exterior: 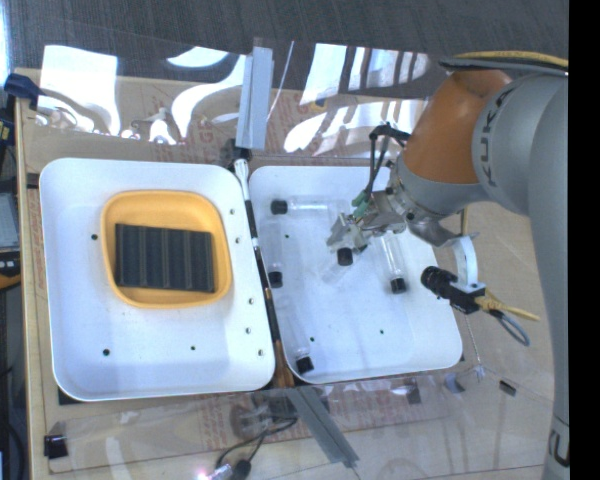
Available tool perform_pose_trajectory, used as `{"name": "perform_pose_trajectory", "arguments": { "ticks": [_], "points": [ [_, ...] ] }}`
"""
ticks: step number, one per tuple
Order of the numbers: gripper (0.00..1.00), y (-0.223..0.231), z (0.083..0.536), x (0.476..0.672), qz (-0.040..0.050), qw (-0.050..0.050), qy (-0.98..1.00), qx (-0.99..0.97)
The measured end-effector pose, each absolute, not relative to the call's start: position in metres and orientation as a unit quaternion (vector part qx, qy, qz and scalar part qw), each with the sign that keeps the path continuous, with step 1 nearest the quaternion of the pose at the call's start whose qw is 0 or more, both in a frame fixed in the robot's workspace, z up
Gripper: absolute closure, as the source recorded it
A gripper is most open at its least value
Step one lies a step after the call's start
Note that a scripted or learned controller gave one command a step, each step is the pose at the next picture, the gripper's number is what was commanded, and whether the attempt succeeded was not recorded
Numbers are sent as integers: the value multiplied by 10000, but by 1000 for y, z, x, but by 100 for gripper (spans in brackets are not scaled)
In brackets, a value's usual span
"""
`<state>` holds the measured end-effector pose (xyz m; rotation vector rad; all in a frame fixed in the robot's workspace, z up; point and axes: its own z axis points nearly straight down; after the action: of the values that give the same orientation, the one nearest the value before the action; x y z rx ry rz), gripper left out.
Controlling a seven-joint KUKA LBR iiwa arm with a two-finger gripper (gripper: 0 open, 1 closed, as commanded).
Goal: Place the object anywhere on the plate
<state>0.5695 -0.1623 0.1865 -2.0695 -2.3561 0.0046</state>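
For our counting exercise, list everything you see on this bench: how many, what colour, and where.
bins: two, white, left bin and right bin side by side
plate: one, yellow, in the left bin
ribbed block: one, dark grey, on the plate
capped tubes: three discernible, clear with black caps, in the right bin
arm: one, grey with orange band, reaching from the right
gripper: one, over the right bin, near the tubes

So the arm (525,118) is a chunky rounded thing: smooth grey shell, a glossy orange band (458,128) above the wrist, dark lettering on the grey beside it. A thin dark cable (378,153) loops off the wrist, and the gripper (352,230) is small, pale metal.
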Motion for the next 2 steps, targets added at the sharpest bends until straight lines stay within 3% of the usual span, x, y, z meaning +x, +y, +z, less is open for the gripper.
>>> {"name": "perform_pose_trajectory", "arguments": {
  "ticks": [1,2],
  "points": [
    [100,-120,191,584,10,11,-7926,-6098],
    [100,-80,191,555,11,26,-8435,-5371]
  ]
}}
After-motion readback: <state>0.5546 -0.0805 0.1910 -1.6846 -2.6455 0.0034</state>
